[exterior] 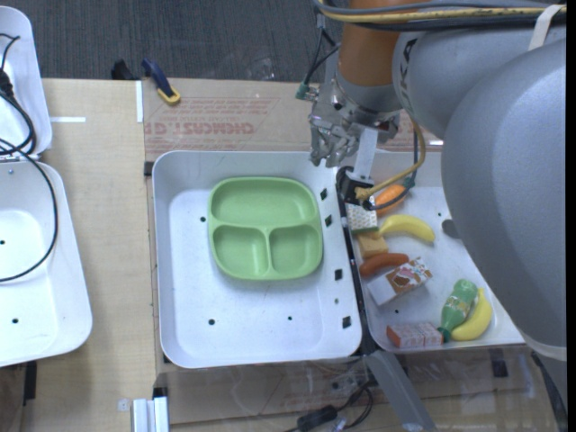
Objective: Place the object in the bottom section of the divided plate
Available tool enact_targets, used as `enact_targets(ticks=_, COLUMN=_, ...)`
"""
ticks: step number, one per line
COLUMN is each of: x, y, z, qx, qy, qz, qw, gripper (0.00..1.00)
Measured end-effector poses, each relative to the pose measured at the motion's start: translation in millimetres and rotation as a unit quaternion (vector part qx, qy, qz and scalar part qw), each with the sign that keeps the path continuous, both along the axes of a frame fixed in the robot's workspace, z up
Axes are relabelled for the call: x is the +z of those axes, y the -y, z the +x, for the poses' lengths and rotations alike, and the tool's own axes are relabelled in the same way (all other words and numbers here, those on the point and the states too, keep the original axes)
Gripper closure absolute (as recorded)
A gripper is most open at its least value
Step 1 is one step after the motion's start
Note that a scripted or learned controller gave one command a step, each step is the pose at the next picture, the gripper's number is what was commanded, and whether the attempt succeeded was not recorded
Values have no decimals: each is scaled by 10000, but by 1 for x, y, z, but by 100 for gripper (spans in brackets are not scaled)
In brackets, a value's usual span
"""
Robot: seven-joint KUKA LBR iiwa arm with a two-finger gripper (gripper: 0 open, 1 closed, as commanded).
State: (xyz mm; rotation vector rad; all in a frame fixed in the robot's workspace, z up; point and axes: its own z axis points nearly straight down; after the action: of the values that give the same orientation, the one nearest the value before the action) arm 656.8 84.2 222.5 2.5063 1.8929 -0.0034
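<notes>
The end effector [335, 151] is hanging over the far end of the ridge where the two bins meet, and whether it is spread or closed cannot be told from this angle; nothing is showing in its grip. By my reading the picking step is still underway, with no item yet chosen or lifted. Just below the end effector and a little to its right, in the right bin [450, 207], a carrot [389, 195] is lying close by, with a banana [408, 229] slightly farther out, then a sausage [383, 263] and a small carton [400, 280] beyond that. Farthest from it, near the bin's front corner, a green bottle [458, 301] is leaning against a second banana [478, 320], beside a pink box [415, 334]. Which of these is the intended object is not clear. The green plate [266, 228] is sitting in the left bin [180, 268], below and to the left of the end effector, with nothing in its compartments. The next move is calling for a descent onto one item, a firm close, then a carry leftward over the ridge to the compartment on the plate's near side.
</notes>
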Motion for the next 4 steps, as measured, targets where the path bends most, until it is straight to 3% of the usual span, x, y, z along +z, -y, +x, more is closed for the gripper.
enact_targets(ticks=1, x=-5, y=-37, z=-62, qx=-244, qy=-13, qz=0, qw=9997, gripper=100)
enact_targets(ticks=2, x=20, y=-12, z=-16, qx=927, qy=-4, qz=-3, qw=9957, gripper=100)
enact_targets(ticks=3, x=-33, y=26, z=-30, qx=1085, qy=-17, qz=0, qw=9941, gripper=100)
enact_targets(ticks=4, x=-31, y=30, z=-20, qx=1828, qy=4, qz=2, qw=9832, gripper=100)
